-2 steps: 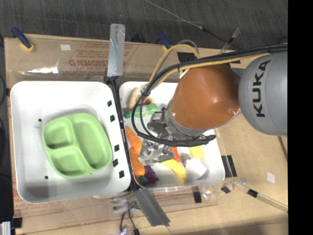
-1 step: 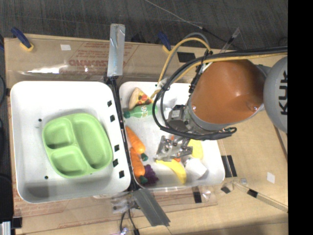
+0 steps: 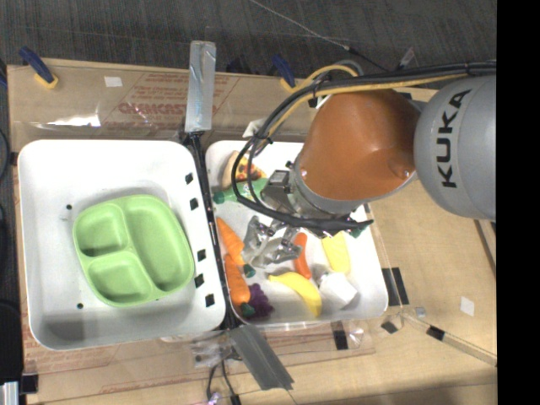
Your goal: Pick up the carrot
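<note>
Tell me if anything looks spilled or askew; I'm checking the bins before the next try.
Nothing stands out. The green plate lies flat in the left bin. The carrot lies along the right bin's left wall among other toy food, with the claw just beside it.

The wooden bench [image 3: 439, 251] bears two white bins [image 3: 42, 226] side by side.

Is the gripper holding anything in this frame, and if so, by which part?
Nothing is visibly held. The gripper is low in the right bin, and the carrot lies to its left along the bin's left wall, not between its fingers.
</note>
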`<action>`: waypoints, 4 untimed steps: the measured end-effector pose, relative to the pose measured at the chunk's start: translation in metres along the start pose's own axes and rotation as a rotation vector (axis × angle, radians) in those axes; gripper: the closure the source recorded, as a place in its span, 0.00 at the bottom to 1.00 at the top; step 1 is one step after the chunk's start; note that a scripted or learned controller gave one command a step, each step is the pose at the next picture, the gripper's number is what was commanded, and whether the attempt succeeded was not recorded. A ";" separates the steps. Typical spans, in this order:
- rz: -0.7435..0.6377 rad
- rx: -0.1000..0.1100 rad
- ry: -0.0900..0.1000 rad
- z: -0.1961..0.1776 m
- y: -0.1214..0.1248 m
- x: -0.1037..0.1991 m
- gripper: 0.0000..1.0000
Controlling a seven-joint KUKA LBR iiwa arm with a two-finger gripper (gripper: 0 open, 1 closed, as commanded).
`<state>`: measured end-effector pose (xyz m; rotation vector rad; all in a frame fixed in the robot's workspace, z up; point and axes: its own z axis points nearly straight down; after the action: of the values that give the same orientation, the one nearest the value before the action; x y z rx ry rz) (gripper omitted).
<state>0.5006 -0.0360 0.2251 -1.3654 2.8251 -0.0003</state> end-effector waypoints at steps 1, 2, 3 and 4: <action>-0.243 -0.002 0.001 -0.020 0.011 -0.022 1.00; -0.248 -0.001 0.000 -0.030 0.011 -0.024 1.00; -0.253 -0.001 -0.001 -0.040 0.011 -0.026 1.00; -0.393 -0.004 0.005 -0.017 -0.042 0.078 1.00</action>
<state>0.4850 -0.1227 0.2424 -1.8938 2.5091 0.0004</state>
